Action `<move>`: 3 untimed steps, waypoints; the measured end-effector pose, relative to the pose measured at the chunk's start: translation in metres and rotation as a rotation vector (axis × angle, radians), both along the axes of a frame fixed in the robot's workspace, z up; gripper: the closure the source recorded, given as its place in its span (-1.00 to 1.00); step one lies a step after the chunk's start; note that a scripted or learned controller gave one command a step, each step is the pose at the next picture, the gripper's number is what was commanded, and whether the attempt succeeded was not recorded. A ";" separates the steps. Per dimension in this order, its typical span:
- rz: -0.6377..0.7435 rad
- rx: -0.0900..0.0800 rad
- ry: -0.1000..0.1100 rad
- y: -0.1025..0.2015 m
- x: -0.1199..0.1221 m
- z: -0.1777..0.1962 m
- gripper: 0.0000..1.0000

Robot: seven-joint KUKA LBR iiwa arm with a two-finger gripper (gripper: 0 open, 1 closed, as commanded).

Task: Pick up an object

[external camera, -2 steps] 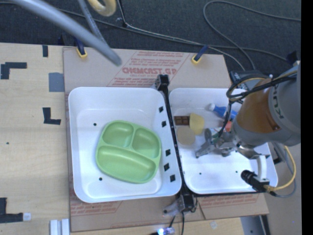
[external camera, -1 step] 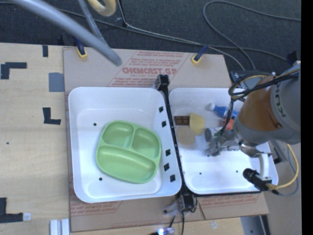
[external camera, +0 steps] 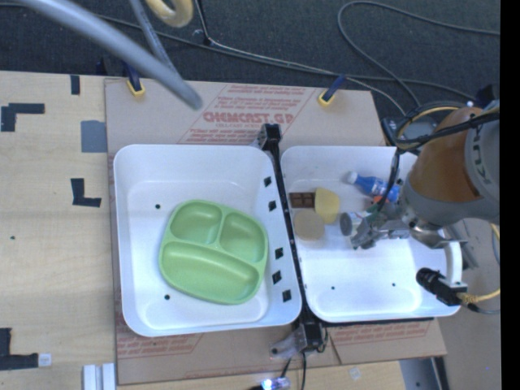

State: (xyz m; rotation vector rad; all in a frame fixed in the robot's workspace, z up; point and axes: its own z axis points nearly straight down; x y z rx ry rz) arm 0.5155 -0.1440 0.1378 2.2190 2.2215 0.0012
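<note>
At the right of the frame the gripper (external camera: 363, 236) is low in the right bin (external camera: 366, 295), probably to reach the small objects (external camera: 318, 211) there.

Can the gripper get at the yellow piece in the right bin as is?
Probably yes. The gripper sits low in the right bin, beside the yellow piece, with nothing between them. A brown block touches its far side.
</note>
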 end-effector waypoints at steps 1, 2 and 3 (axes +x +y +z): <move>0.001 -0.001 -0.003 0.003 0.007 0.061 1.00; 0.001 -0.001 -0.002 0.003 0.008 0.102 1.00; 0.004 0.002 0.002 0.050 -0.001 0.106 1.00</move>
